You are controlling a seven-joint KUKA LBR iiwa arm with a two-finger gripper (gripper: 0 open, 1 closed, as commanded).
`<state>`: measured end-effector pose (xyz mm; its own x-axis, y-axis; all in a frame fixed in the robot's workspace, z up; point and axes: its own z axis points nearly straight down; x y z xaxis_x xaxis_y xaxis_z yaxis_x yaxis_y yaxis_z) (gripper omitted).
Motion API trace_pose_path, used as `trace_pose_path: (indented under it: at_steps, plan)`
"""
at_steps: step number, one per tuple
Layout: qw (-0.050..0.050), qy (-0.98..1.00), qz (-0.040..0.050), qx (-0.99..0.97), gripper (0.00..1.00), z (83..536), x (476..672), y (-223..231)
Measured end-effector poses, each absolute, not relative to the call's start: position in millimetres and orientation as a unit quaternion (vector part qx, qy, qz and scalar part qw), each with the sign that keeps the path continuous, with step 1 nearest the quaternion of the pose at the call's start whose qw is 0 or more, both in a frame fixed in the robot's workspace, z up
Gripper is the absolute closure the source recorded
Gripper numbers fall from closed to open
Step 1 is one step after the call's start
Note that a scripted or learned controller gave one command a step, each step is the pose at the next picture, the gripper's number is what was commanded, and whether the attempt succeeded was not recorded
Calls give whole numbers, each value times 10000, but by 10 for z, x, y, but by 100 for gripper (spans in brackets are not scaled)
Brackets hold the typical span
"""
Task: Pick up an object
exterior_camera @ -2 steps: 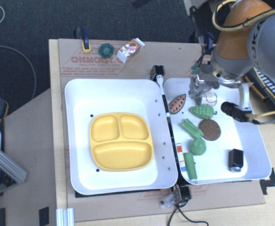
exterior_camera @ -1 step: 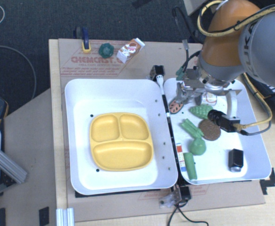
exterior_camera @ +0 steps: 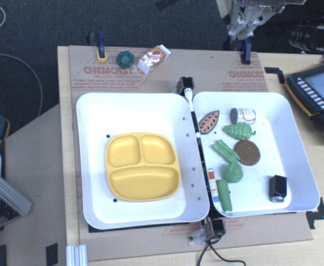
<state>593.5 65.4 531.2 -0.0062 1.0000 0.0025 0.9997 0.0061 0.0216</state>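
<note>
My gripper (exterior_camera: pixel 244 27) hangs high beyond the bench's far edge, just above a blue clamp (exterior_camera: pixel 246 52) and well away from both bins. The right bin (exterior_camera: pixel 300 165) holds a watermelon slice (exterior_camera: pixel 208 122), a small can (exterior_camera: pixel 243 116), a bumpy green fruit (exterior_camera: pixel 238 131), a brown round disc (exterior_camera: pixel 247 152), a green stick-like piece (exterior_camera: pixel 226 150), a green pear shape (exterior_camera: pixel 233 173), a green cylinder (exterior_camera: pixel 223 195) and a black box (exterior_camera: pixel 278 187). Nothing is seen in the gripper.
The left bin (exterior_camera: pixel 90 148) bears a yellow divided plate (exterior_camera: pixel 143 166). On the bench's far strip lie a teal knob (exterior_camera: pixel 125 58), a small snack packet (exterior_camera: pixel 153 59) and a yellow-blue clamp (exterior_camera: pixel 101 46). A tablet (exterior_camera: pixel 317 90) sits at the right.
</note>
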Motion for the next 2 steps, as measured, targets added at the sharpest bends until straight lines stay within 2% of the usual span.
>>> trace_pose_path:
  at_steps: [1,2]
  plan:
    - [-28,7056,-41,7086,100,4280,6375,383]
    - [-37,7077,-40,7065,100,3254,6556,541]
